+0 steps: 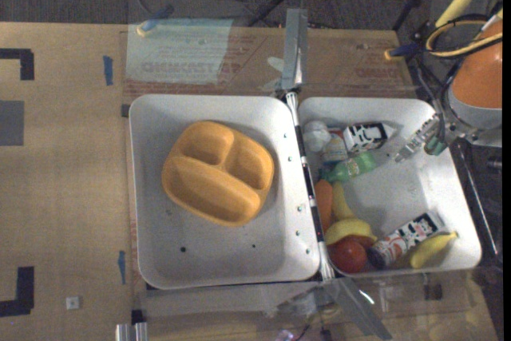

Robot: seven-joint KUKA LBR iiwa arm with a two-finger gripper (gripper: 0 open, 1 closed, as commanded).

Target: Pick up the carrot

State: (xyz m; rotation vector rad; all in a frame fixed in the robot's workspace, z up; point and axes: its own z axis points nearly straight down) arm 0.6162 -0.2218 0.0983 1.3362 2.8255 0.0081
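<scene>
The carrot [323, 204] is a short orange piece lying lengthwise against the left wall of the right bin [415, 192], between a green bottle [351, 168] above it and a yellow fruit [342, 204] on its right. My gripper [415, 144] hangs over the upper right part of the same bin, well to the right of the carrot and apart from it. Nothing shows in the gripper. The arm's orange band [481, 77] sits at the right edge.
The right bin also holds a cow-print carton [369, 135], a white lump [315, 136], a red fruit [349, 255], a cow-print bottle [406, 237] and a banana [432, 249]. An orange divided plate [217, 171] lies in the left bin [160, 251].
</scene>
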